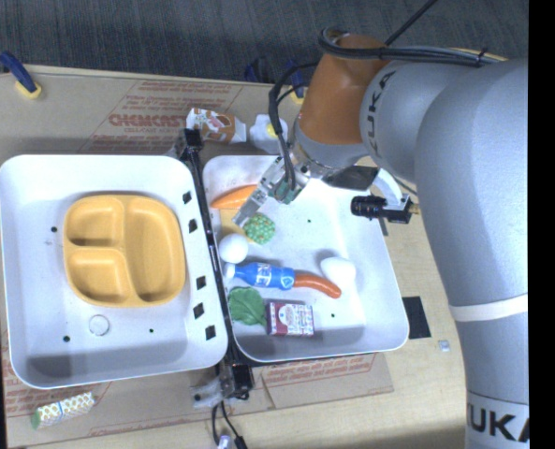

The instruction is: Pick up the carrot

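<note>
Lying near the right bin's [375, 340] far-left corner, the carrot [232, 195] is small, orange and tapered, resting flat. Gripper [258, 206] hangs just beside its thick end; finger state cannot be told.

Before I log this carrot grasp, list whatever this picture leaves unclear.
- Carrot, camera view: its right end is hidden under the hand, so contact cannot be judged.
- Red box: print too small to read.
- Leafy green: blurred; kind unclear.
</note>
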Controlling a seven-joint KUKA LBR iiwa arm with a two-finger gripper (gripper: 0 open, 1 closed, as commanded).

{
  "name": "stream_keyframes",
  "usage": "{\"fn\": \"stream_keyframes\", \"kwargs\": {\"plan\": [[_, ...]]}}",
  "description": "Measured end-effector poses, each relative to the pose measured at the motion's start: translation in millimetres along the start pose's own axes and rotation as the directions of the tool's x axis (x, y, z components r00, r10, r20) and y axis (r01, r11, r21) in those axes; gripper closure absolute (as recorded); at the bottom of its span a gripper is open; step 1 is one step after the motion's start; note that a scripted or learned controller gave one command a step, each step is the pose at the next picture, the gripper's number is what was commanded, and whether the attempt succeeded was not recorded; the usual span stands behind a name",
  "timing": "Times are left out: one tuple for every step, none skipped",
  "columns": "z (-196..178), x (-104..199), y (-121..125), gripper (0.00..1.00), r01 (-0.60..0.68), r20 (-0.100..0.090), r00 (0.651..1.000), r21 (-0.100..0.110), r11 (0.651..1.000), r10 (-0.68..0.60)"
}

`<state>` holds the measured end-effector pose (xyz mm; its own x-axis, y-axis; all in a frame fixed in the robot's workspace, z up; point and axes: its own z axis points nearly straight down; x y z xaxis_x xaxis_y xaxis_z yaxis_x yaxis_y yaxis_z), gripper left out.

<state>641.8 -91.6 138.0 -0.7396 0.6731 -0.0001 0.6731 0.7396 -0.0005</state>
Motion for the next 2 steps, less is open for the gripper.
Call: {"fn": "stream_keyframes", "kwargs": {"plan": [[43,29,-47,0.0,-0.3,-0.003,0.954,0.004,0.954,0.3],[46,19,-29,0.0,-0.378,0.0,0.926,0.001,0.926,0.378]]}}
